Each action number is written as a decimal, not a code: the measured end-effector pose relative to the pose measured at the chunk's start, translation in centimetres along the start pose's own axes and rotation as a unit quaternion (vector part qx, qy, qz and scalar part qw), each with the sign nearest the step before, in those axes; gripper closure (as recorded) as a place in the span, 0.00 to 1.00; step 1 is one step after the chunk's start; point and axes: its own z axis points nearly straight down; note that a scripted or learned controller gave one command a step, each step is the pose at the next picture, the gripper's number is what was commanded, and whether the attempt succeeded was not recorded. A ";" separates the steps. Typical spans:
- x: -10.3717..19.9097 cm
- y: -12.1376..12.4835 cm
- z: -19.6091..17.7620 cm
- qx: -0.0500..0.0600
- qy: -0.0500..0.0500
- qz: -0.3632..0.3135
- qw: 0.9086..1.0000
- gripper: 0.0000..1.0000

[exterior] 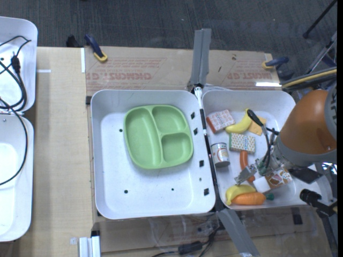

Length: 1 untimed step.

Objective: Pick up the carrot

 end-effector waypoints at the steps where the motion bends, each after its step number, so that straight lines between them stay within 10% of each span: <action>1: -5.9 -2.6 0.9 0.000 0.000 -0.090 0.996 0.00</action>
